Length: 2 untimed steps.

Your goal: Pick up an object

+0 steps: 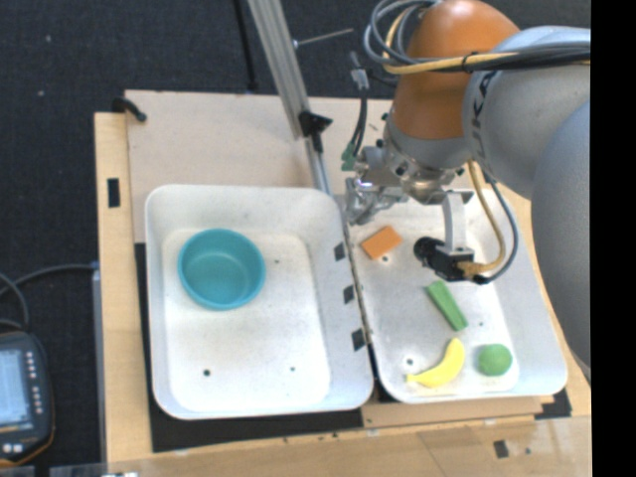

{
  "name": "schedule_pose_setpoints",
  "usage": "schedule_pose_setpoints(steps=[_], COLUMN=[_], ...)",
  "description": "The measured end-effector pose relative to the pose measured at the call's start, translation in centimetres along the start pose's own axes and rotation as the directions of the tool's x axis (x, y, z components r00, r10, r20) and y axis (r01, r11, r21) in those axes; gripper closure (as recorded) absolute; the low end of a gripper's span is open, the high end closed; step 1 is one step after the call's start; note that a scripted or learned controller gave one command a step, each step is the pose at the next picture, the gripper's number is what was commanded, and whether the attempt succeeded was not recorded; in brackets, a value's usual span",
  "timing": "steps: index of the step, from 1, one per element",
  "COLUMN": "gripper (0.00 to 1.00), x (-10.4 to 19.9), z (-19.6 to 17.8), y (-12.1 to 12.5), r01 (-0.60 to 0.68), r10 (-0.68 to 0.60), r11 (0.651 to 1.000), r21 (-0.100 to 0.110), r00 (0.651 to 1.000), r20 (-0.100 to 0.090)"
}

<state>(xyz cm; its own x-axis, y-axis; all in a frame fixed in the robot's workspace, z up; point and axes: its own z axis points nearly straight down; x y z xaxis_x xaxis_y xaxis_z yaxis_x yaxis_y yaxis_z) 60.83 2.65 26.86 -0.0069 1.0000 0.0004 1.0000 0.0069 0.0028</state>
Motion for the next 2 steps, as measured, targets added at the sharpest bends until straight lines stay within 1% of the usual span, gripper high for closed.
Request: schedule_pose_setpoints(steps=[1,2], gripper=[1.0,0.0], x=[3.64,3.37], z=[0.58,0.55], y=[2.85,2.74], r01=[-0.002,-0.003], r10=[0.002,0.003], r11=[1.0,1.0], r21=[0.0,0.003], r00=[1.0,1.0], r20=[0.001,0.003])
